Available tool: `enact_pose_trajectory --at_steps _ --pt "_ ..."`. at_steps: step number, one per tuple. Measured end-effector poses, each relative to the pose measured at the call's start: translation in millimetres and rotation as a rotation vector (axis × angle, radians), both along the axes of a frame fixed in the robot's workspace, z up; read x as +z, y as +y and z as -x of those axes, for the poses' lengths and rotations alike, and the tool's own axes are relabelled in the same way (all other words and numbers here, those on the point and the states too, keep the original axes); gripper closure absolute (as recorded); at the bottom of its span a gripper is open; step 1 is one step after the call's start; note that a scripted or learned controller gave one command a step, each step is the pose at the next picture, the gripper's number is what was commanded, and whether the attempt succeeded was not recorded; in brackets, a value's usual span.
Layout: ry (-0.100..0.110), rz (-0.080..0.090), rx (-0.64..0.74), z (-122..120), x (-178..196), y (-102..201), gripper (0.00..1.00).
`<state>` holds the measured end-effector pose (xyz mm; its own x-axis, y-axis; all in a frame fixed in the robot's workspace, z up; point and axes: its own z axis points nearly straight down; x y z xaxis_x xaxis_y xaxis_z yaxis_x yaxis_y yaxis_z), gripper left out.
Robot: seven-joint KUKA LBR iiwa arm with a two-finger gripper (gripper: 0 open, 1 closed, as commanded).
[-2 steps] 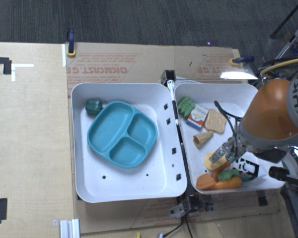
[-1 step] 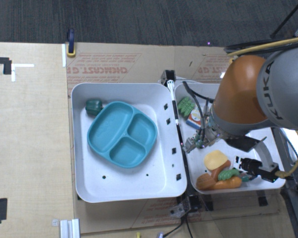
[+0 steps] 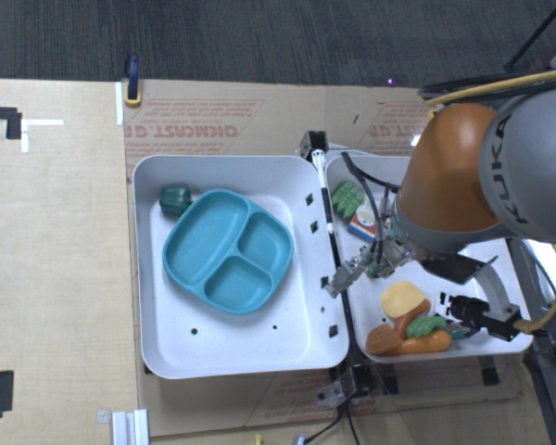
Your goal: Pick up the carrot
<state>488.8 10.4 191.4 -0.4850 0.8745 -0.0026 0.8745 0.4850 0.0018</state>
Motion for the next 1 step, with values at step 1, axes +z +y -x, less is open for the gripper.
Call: enact_pose_trajectory --at_steps 1 --pt "0.001 0.000 -0.060 9.0 0.0 -61.3 0.00"
